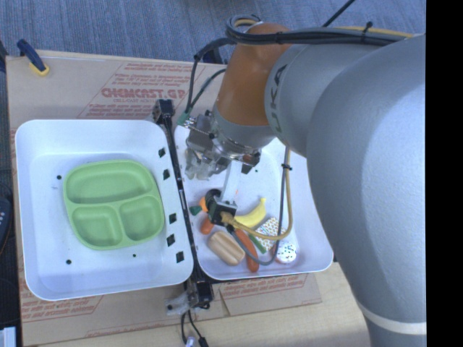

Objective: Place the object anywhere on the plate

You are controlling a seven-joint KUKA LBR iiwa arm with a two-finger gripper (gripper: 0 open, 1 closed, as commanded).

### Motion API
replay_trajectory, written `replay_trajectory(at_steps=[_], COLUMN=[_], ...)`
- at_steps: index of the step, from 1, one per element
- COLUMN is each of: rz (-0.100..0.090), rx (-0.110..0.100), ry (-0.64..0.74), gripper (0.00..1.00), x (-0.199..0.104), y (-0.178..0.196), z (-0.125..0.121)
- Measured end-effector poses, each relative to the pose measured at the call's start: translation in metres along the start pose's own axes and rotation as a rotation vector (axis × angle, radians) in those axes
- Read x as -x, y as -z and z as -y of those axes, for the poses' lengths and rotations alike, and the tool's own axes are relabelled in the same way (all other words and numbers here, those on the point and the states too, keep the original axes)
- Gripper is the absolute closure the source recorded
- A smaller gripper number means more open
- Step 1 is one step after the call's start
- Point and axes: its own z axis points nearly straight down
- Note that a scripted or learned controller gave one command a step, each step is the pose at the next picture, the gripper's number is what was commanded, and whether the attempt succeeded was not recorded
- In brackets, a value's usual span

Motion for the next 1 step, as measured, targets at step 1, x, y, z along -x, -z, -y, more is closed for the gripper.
replay_trajectory(at_steps=[1], rz=[0.001], rx=[0.004], ry=[0.054], gripper=[1.00], x=[-0.0593], y=[-0.0476], z=[0.0273])
